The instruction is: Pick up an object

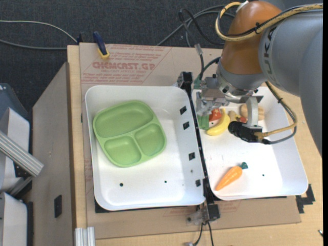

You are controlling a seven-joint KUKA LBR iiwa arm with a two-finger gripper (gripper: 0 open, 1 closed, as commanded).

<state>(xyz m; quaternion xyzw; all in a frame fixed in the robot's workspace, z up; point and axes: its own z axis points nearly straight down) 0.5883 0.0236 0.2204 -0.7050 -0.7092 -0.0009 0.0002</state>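
I watch through a single fixed camera mounted above the worktop [56,137], tilted down at a slant so the far edge sits at the top of my picture. It stands far enough back to take in both white bins, the left bin [102,188] and the right bin [277,183], side by side, plus dark floor beyond. The arm [287,40] comes in from my right, large and close to the lens.

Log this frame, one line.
gripper low in right bin | over banana | carrot apart | grasp unconfirmed
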